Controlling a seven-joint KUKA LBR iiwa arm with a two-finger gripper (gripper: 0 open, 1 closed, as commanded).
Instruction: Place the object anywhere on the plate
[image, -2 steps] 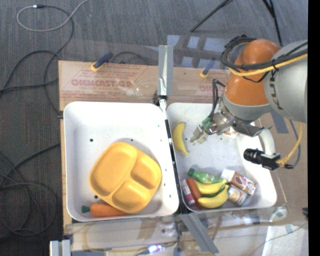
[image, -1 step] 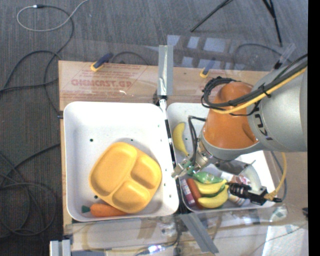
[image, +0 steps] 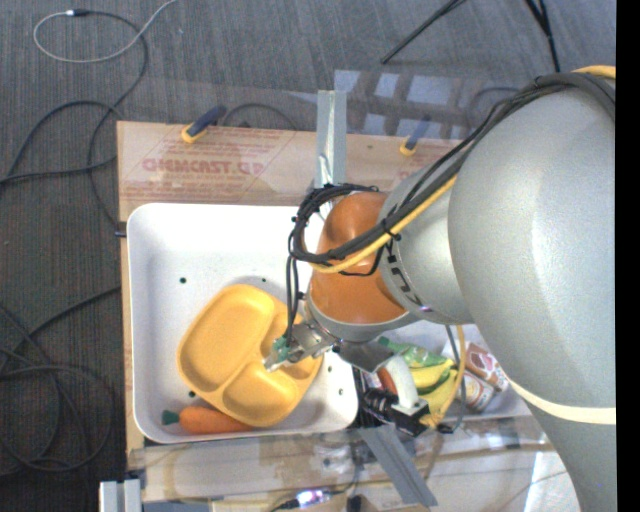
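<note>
1. The yellow divided plate (image: 235, 350) lies in the left bin (image: 160, 260).
2. An orange carrot (image: 205, 421) rests just beside the plate's near edge.
3. The gripper (image: 285, 352) hovers over the plate's right rim; finger state cannot be told.

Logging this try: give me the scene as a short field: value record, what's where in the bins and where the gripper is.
left bin: white, holds the plate and the carrot
plate: yellow, divided into compartments, lying in the left bin's lower half
carrot: orange, in the left bin by its near wall, partly tucked under the plate's edge
gripper: over the plate's right rim; finger state unclear
object in gripper: cannot tell
right bin items: mixed pile including something yellow, largely hidden by the arm
arm: grey, orange band, covers most of the right bin
</note>
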